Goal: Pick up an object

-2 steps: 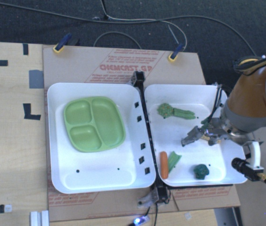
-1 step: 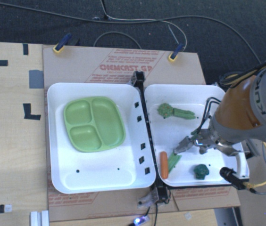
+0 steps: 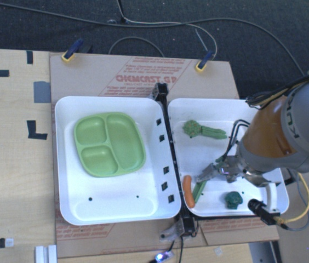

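Gripper [image 3: 205,174] lowered into the right bin [image 3: 264,107], its opening indiscernible, just above a green stick [image 3: 199,191] beside a carrot [image 3: 188,191] (near the bench's front edge).

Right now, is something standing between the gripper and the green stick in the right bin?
Nothing visible does. The gripper is directly over the green stick, and the orange carrot lies beside it, not between them.
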Motion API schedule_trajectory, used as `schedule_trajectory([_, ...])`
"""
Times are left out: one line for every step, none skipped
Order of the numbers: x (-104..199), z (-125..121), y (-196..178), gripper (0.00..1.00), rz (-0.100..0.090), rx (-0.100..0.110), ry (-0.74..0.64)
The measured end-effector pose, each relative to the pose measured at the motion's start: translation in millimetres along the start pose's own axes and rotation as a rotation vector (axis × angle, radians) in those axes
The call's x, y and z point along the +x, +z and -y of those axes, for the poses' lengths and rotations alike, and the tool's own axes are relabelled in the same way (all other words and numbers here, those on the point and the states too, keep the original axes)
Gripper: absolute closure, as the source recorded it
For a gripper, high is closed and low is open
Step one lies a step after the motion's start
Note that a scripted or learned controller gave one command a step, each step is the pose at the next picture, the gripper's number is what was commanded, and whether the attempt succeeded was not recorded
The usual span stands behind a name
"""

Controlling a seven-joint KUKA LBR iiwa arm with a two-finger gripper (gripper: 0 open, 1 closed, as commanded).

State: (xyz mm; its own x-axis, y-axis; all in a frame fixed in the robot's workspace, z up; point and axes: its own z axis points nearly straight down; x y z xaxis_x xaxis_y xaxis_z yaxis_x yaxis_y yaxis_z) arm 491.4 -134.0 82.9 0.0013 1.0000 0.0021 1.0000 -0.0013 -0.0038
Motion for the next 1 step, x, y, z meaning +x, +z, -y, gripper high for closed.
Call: schedule_trajectory([0.4,-1.0,-10.4,1.0,0.0,-0.001,-0.003])
